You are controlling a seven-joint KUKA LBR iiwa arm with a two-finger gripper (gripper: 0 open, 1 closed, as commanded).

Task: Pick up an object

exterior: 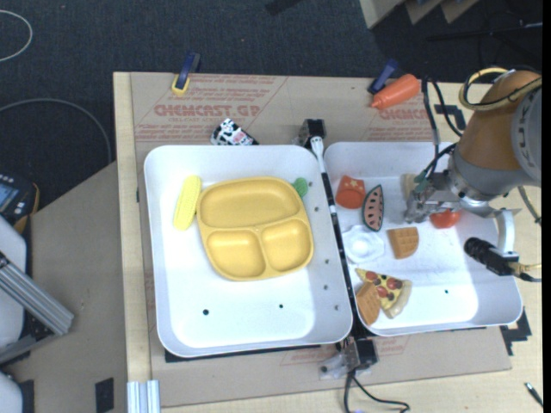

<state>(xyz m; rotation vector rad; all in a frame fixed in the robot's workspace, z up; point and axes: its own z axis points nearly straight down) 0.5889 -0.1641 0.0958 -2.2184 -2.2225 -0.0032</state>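
Observation:
My gripper (420,205) hangs low over the right bin (448,310), near its far middle. A small red piece (445,219) lies just right of it, partly hidden under the wrist. A tan bread piece (403,242) sits just in front of the gripper. To the left lie a watermelon slice (373,208) and a red-orange piece (349,193). A pizza slice (383,292) rests near the front left corner, and a white round lid (363,246) lies by the left wall. I see nothing held.
The left bin (250,325) holds a yellow divided plate (254,228), a corn cob (186,202) and a small green piece (300,187). On the bench behind the bins are an orange carrot (396,91) and a black-and-white toy (231,133).

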